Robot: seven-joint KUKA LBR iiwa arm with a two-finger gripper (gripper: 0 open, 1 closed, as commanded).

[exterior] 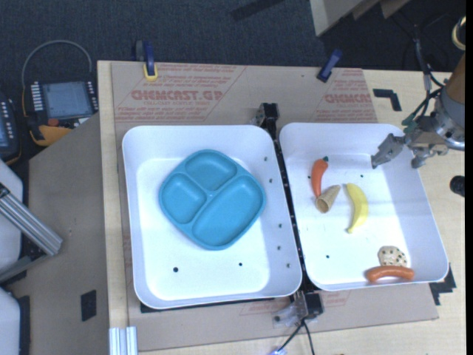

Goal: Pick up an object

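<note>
The gripper (403, 152) hung over the far right corner of the right bin (436, 231), its two fingers spread apart with nothing between them. From the fingers' clear separation, the tool was judged released.

Contents, nearest first:

- A sausage (390, 274) lay at the near edge of the right bin, with a cookie (392, 256) touching it just behind.
- A banana (358, 206) lay mid-bin, running near to far.
- A cone (327, 197) lay just left of the banana, with a carrot (318, 175) touching it on the far side.
- The left bin (140, 220) held a blue plate (212, 198) with three compartments.

Step in hand: approach. No object had been grasped, and all five candidates rested on the bin floor, well apart from the fingers.

The next move, as judged, called for travel left and toward the camera, over the chosen item, then descent with the fingers straddling it. The banana stood apart from its neighbours and looked the easiest target; the carrot and cone, being in contact, risked a double catch
</note>
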